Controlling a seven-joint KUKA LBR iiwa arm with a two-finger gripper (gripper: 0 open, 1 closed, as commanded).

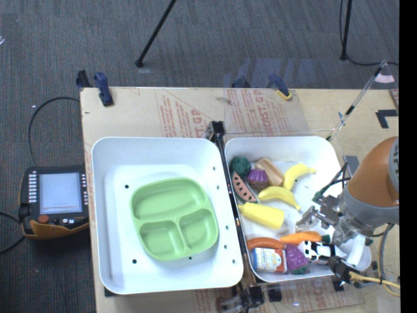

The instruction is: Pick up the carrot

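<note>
The carrot [301, 237] lies in the lower right part of the right bin [326, 145], its long axis running nearly left to right across the frame with a slight upward tilt toward the right, where its end meets the gripper [324, 231]. Which end is the tip I cannot make out from here. The gripper sits low over the bin's right edge, right at the carrot's right end (the metal parts there are a tangle to look at), and I cannot tell whether it is open or closed, or whether it has the carrot at all. Just below the carrot lies a red sausage-like piece [264, 243], above it a yellow corn cob [262, 214] and two bananas [280, 195]. The left bin [107, 155] holds a green divided plate [173, 218].
</note>
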